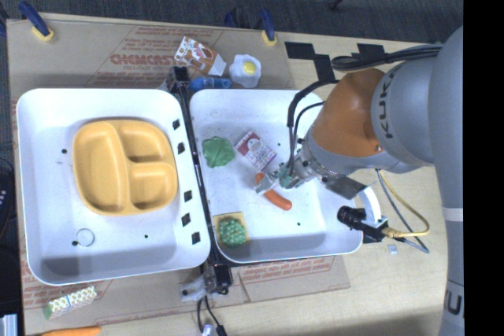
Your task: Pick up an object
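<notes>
Down in the right bin (236,102), the tool (285,179) hangs just right of and above the orange carrot (276,201), whose long axis runs left-right; its grip state I cannot tell.

Count of things on the desk and in the two bins

Two white bins (47,248) are set side by side; one yellow divided tray (126,165) is seen in the left bin. In the right bin four loose things are counted: one green leafy piece (218,151), one red-and-white packet (253,149), one orange carrot-like piece (277,201), and one green-dotted square (231,230). Three blue clamps (35,21) are seen along the far edge.
</notes>
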{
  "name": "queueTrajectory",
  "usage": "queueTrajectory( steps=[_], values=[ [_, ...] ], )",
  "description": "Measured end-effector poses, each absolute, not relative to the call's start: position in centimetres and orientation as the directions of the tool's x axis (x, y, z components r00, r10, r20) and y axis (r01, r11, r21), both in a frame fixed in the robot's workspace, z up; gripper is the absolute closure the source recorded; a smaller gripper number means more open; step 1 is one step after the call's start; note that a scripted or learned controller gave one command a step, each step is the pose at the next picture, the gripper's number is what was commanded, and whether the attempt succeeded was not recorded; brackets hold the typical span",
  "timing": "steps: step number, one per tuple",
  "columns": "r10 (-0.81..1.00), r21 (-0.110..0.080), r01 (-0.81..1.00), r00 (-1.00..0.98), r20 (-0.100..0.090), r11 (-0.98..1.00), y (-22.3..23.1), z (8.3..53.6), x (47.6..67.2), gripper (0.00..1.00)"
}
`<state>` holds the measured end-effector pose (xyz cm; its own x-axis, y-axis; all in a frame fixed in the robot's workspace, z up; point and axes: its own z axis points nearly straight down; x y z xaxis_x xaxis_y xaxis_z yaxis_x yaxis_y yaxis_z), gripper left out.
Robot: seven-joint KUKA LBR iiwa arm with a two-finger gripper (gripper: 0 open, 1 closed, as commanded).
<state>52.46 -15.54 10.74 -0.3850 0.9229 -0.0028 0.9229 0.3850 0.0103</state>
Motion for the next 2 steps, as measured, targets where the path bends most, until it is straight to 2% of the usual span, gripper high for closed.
queueTrajectory(
  steps=[1, 2],
  values=[
    [0.705, 0.001, 0.705, -0.710, -0.002, 0.710, -12.44, 9.36, 53.91, 1.00],
    [0.704, -0.001, 0.704, -0.710, 0.001, 0.710, -12.40, 9.19, 53.80, 0.00]
  ],
)
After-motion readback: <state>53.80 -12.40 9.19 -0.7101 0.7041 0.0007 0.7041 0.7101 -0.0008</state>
